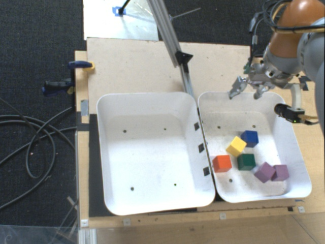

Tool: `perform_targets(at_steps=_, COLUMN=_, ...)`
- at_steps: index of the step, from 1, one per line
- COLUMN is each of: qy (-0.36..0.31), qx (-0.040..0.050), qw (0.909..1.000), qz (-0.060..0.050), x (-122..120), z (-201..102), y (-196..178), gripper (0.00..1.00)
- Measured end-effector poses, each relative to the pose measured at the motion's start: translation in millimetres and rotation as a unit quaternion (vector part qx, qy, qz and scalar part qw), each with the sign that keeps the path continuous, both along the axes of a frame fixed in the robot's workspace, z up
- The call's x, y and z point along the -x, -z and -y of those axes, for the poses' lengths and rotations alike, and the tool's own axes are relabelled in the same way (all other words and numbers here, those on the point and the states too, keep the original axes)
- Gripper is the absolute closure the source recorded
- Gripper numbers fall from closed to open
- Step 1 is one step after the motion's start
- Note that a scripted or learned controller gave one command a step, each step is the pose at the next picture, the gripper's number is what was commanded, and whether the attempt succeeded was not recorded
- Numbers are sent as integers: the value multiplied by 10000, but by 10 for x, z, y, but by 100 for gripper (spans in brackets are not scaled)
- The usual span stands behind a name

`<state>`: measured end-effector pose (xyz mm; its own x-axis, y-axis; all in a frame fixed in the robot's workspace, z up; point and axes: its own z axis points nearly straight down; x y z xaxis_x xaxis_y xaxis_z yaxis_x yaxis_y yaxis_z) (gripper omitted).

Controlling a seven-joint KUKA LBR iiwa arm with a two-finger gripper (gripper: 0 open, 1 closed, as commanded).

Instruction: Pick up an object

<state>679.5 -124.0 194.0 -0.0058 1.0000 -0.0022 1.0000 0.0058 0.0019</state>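
Gripper fingers apart, nothing held, parked over right bin's far rim (likely pre-descent); blocks cluster nearer the front.

Single fixed camera above desk — looks down at slant, mid-distance; both bins in frame — arm enters from right.

Grey arm, orange band, black cables
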Motion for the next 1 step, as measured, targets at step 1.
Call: perform_targets(at_steps=1, qy=21, qx=-10, qw=10000, qz=-35, x=213, z=66, y=1077, gripper=0)
